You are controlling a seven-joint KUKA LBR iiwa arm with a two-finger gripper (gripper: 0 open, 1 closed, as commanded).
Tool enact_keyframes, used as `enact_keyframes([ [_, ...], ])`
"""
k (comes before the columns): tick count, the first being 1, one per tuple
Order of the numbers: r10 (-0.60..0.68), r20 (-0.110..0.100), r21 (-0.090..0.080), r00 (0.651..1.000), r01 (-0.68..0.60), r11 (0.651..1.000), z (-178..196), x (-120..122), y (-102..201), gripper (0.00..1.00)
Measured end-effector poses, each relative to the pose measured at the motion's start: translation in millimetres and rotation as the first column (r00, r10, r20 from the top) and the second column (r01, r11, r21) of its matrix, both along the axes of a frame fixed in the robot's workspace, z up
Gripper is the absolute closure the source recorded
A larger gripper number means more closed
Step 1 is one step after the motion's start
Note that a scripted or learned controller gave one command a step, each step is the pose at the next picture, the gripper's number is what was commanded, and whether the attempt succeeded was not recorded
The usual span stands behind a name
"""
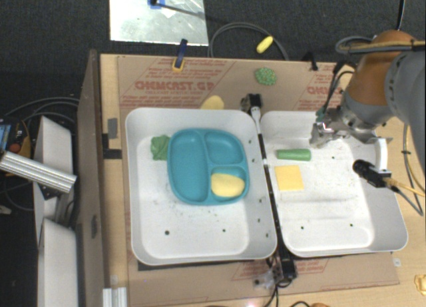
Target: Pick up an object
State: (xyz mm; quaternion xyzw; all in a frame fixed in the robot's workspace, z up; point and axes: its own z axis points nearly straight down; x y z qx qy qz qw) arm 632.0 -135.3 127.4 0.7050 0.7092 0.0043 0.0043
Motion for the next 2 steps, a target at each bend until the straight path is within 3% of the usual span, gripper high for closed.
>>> enact_keyframes([
  [1, 0.0, 0.0, 0.0, 1.0, 0.0, 1.0, -0.3, -0.1, 0.0, 0.0],
  [2, 0.001, -0.016, 0.002, 1.0, 0.0, 1.0, -45.5, -30.5, 47.6, 0.0],
])
